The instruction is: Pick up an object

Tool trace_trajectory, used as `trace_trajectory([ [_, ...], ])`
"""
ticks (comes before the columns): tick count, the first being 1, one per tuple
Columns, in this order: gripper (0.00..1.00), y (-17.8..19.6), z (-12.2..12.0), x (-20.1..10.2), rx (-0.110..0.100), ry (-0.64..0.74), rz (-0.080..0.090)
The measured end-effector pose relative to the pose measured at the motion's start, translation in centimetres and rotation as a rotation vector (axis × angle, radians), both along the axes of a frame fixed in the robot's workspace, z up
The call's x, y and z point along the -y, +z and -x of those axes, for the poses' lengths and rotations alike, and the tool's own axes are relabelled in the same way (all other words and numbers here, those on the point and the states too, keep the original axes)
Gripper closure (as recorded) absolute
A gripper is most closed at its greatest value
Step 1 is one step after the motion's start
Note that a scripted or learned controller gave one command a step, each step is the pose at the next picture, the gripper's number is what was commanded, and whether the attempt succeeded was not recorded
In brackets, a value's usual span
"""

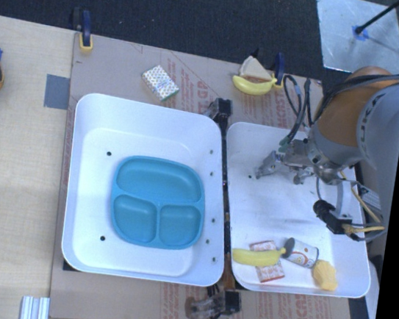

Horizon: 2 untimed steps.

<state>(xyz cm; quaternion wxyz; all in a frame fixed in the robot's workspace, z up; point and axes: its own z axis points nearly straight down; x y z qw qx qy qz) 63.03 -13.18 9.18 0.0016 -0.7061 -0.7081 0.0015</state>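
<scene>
Pincer (278,168) spread, holding nothing, above right bin (252,207); banana (256,257), tube (303,254) well apart.

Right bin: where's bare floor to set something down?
Free: the middle of the right bin, between the end effector above and the banana below. Crowded: the near edge, with banana, packet, tube and yellow lump.
</scene>
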Motion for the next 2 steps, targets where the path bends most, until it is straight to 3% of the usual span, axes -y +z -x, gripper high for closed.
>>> trace_trajectory([
  [1,0.0,2.9,-2.6,2.4,0.003,0.0,0.0],
  [2,0.0,0.0,3.5,-1.5,-0.001,0.001,0.001],
])
